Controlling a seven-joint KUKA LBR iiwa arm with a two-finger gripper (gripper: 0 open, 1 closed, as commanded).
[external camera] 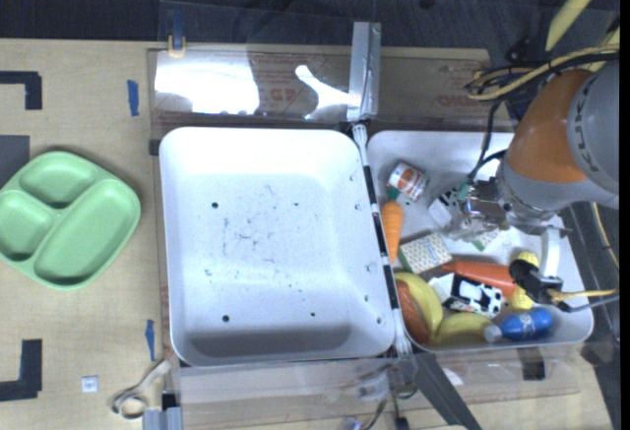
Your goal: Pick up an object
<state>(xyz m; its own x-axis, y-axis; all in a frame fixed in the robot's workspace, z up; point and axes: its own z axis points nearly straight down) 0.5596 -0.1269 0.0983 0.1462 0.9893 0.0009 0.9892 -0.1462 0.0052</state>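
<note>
Poised at right of frame over the cluttered right bin (pixel 576 325), pincer (pixel 472 210) just above the waffle-patterned block (pixel 425 251) beside the carrot (pixel 392 226), grip state impossible to tell.

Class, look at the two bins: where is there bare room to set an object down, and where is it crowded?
The left bin's floor is bare wall to wall. The right bin is crowded: carrot, banana and blue toy fill its near half. A bare strip borders its far wall.
</note>
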